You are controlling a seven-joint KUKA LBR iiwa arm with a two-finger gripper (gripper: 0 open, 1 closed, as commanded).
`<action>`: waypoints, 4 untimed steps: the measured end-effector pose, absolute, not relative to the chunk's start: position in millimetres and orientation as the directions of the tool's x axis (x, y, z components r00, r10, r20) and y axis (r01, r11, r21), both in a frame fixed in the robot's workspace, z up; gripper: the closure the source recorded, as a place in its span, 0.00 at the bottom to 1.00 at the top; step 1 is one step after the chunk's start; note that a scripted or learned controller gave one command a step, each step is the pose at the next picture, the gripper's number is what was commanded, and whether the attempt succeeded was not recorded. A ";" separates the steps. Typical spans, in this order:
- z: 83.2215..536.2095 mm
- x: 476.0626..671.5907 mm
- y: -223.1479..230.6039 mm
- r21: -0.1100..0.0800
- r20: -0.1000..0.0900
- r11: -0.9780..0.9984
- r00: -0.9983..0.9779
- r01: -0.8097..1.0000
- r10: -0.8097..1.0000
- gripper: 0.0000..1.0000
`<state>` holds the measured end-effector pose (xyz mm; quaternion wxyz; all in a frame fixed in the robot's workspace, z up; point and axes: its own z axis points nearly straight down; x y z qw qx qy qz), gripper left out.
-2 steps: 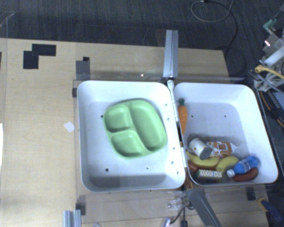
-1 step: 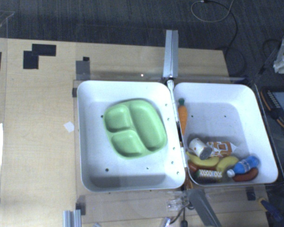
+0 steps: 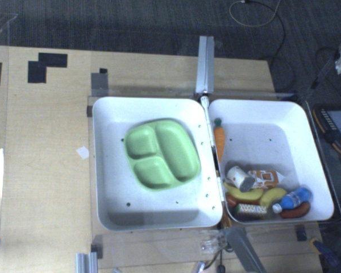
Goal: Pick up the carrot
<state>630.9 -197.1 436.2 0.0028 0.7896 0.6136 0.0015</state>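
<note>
How far my hand is open, and whether it has hold of anything, I cannot tell. At the right bin's (image 3: 307, 124) 6 o'clock end lies a heap: a blue bottle (image 3: 292, 199), yellow bananas (image 3: 256, 196), a white can (image 3: 237, 176) and an orange-and-white carton (image 3: 265, 178). From that heap at 11 o'clock, apart from it, the carrot (image 3: 219, 143) lies along the bin's 9 o'clock wall, green top toward 12. The left bin (image 3: 111, 152) holds a green divided plate (image 3: 162, 153).

No text, brand or number can be read; printing is seen on the small carton (image 3: 265, 178) and the wrapper (image 3: 251, 210), but it is blurred.
</note>
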 end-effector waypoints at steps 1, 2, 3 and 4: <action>435.8 669.7 -175.2 0.005 0.001 -0.565 0.565 0.825 0.825 1.00; 448.0 671.1 -172.4 0.009 0.003 -0.557 0.557 0.830 0.830 1.00; 459.5 672.5 -169.7 0.013 0.004 -0.549 0.549 0.836 0.836 1.00; 416.3 669.2 -169.0 0.001 0.003 -0.934 0.934 0.358 0.358 1.00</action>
